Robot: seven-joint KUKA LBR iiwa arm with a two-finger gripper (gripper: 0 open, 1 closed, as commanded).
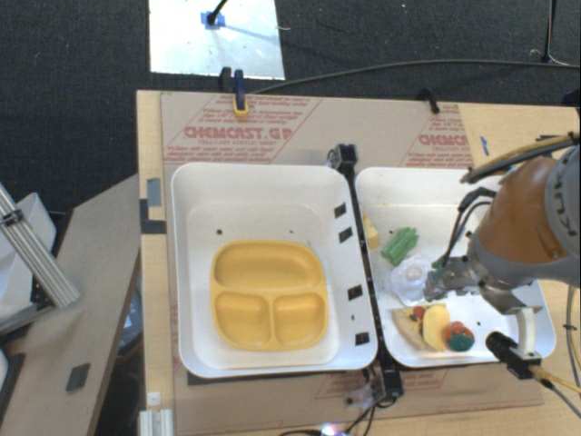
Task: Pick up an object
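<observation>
Camera view: looking down at a slant on my tabletop (300, 121), a tan board printed with red lettering, with two shallow white bins side by side.
Left bin (195, 198): it holds one yellow tray (269, 293) with three compartments, lying flat near the middle of the bin floor.
Right bin (408, 189): all the loose things lie here, gathered in the half nearer the camera.
Green object (399, 244): a ribbed green piece, lying tilted near the bin's left wall, apart from my tool.
Clear object (408, 278): a see-through, cup-like thing just below the green piece (its outline is faint against the white floor).
Yellow object (436, 324): a pale yellow, banana-like piece near the front wall, with a small red bit (418, 313) touching its left side.
Red and green object (459, 336): a small round thing just right of the yellow piece, touching or nearly touching it.
My arm (526, 221): it reaches in from the right, the orange band large over the right bin's right half.
My tool (439, 282): low over the right bin, just beside the clear object and just above the yellow piece in the picture.
Tool state: I cannot tell; the wrist hides the tip, and I see nothing plainly held.
Beyond the tabletop: dark carpet with a pale square sheet (213, 24) on it.
Clamp (238, 92): a dark clamp with a yellow tip grips the board's far edge.
</observation>
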